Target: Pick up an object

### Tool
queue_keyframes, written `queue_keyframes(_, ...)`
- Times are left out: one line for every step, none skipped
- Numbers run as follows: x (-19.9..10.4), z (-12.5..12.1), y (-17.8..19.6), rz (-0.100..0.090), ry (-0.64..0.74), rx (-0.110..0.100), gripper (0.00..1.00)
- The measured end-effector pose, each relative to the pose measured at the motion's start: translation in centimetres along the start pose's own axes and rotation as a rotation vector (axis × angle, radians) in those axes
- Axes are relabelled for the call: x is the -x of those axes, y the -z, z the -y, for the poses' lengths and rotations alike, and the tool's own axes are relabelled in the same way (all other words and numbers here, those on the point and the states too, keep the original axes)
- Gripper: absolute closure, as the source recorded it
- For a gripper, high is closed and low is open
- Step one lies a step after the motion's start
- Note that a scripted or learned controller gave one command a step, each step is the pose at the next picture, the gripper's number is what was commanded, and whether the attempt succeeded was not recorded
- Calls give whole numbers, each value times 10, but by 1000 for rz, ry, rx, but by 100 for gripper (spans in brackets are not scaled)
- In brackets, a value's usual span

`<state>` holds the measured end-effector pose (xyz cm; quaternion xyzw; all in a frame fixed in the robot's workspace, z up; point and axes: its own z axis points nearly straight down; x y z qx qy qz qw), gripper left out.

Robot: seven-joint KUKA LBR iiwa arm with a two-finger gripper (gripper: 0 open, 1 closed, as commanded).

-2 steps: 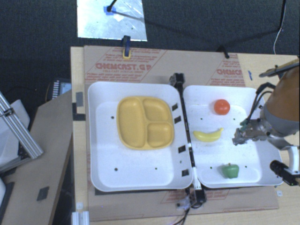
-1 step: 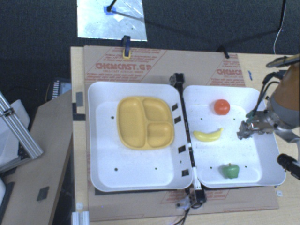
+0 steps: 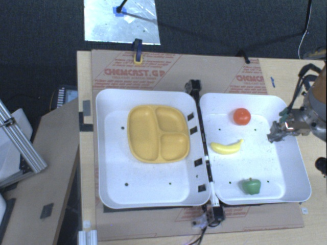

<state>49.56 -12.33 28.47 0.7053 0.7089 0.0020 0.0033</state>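
Banana, yellow, lies near the middle of the right bin, its long axis running left-right with the tips curling upward in the view. Whether the fingers are spread or pressed together cannot be told; the gripper hovers over the bin's right side, apart from a tomato and green pepper. The surface reads "CHEMCAST GP". A yellow divided plate sits in the left bin.
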Motion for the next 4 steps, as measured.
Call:
queue_keyframes(-50, -32, -4, -3, 5, -4, 100)
queue_keyframes(-106, -60, -9, -3, 6, -4, 100)
queue_keyframes(-150, -75, -12, -3, 4, -5, 100)
queue_keyframes(-197, -90, -14, -3, 4, -5, 100)
